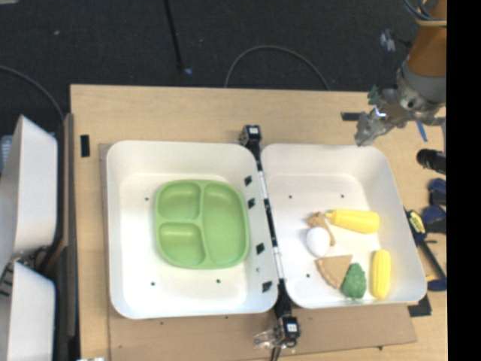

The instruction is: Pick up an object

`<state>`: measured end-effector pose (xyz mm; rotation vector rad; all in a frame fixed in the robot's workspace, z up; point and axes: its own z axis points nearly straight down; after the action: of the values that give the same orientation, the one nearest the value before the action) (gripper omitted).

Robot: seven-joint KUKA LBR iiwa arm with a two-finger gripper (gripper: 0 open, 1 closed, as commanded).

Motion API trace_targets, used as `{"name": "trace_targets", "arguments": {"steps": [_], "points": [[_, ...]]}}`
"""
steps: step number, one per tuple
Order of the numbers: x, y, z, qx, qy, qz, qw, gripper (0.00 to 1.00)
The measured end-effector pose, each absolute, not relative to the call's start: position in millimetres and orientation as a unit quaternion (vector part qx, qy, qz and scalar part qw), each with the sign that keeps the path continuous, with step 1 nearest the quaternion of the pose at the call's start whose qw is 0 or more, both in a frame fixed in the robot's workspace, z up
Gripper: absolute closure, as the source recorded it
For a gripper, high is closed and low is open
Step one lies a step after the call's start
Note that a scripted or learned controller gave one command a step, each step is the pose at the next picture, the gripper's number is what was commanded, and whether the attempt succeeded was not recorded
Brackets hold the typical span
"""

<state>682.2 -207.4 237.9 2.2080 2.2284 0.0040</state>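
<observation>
Up at the far right, my gripper [368,130] hangs over the bench just beyond the far rim of the right bin [301,164], and I cannot tell its state from this angle; nothing shows in it. Working from the near edge outward, the right bin holds all the loose pieces, clustered in its near-right part. Nearest sit a green broccoli-like toy [354,281] and, just to its right, an upright-lying yellow corn cob [381,273]. A tan wedge, like a slice of bread or pizza [333,268], touches the green toy on its left. A little farther in lies a white egg [319,241], and beyond it a small tan piece [322,221] rests against a second yellow corn cob [355,220], which lies crosswise. All of these are well apart from my gripper. The left bin [128,164] carries a green divided plate [202,223] with three compartments, set about in its middle. Both bins sit side by side on the wooden bench [165,111], touching along their shared edge.
</observation>
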Motion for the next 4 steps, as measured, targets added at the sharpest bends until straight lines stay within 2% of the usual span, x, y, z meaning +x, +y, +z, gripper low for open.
{"name": "trace_targets", "arguments": {"steps": [1,3,4], "points": [[668.8,-153,239,0.705,0.709,0.0005,0.001,1.0],[624.8,-61,225,0.706,0.709,-0.0003,0.0,1.0],[610.4,-14,224,0.705,0.709,0.0001,0.0,1.0]]}}
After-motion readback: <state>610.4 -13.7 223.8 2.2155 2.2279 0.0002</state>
